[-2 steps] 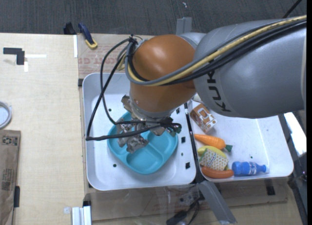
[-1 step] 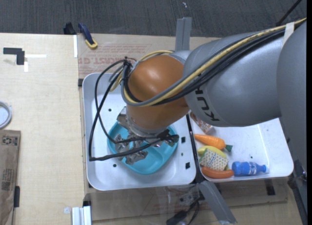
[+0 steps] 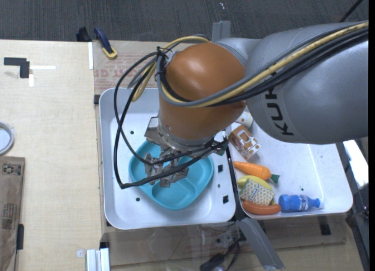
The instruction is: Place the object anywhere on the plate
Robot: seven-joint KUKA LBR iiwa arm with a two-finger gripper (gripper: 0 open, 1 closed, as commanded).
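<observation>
**Claw low over the blue plate, load unclear**

The claw [image 3: 166, 169] hangs directly above the blue plate [image 3: 196, 183] in the left bin [image 3: 111, 164], its dark linkage crowded under the orange wrist. Whether it is wide, narrow or carrying anything cannot be told; no object is visible between its parts.

The plate is smooth, glossy plastic with moulded compartments and a rounded rim, probably slippery. The likely candidates lie in the right bin [image 3: 316, 170]: a toy carrot [image 3: 253, 170], a small blue bottle [image 3: 299, 203], a printed carton [image 3: 245, 141]. All look light, rigid and hard; the carrot tapers, so its thicker middle seems the safest hold, and the bottle may roll
</observation>
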